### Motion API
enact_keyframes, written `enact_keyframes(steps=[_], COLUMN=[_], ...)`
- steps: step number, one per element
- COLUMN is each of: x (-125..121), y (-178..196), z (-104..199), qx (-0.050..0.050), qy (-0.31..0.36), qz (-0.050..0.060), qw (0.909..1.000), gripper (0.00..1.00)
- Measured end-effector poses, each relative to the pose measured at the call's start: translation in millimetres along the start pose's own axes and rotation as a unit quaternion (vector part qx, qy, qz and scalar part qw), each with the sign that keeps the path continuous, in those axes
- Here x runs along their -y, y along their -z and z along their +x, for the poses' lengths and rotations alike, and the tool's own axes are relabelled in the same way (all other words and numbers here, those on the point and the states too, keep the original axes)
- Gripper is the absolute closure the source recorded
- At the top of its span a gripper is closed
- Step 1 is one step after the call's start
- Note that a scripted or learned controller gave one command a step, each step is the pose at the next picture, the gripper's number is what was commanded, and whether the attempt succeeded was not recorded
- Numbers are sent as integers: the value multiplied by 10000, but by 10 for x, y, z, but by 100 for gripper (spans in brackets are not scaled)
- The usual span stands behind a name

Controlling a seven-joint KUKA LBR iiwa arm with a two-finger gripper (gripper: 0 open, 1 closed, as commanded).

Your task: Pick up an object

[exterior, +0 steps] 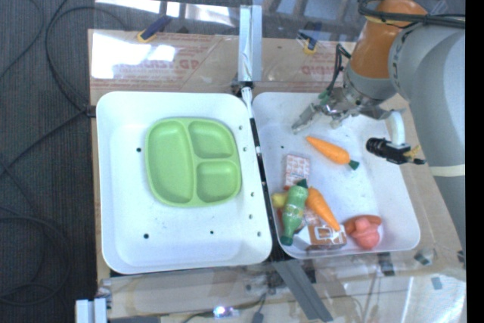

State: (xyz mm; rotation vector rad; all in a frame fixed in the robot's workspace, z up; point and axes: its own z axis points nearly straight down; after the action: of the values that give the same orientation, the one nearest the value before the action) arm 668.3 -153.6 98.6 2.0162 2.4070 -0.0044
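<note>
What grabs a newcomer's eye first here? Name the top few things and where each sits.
The bright green divided plate stands out, lying alone in the left bin. Next comes the arm's orange band at upper right, with the claw hanging over the right bin's far end. Below it lies an orange toy carrot, and a heap of toy foods crowds the near corner.

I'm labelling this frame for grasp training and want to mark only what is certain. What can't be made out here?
- Gripper, camera view: too small and blurred to tell whether the jaws are open or shut.
- Red toy in the right bin: too blurry to identify.
- Printed packets: labels too small to read; the green bottle and lower carrot lie over parts of them.
- Yellow item: mostly hidden behind the bottle.
</note>
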Motion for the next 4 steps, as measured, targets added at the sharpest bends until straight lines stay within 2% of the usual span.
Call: enact_keyframes(steps=[1,2,3,4], x=[563,742,655,640], y=[287,-88,-92,8], z=[-320,45,11,12], qx=[-12,21,21,24], qy=[-892,-1178,-717,-714], qz=[9,-46,-33,-55], qw=[9960,9930,9974,9974], gripper=[0,0,0,100])
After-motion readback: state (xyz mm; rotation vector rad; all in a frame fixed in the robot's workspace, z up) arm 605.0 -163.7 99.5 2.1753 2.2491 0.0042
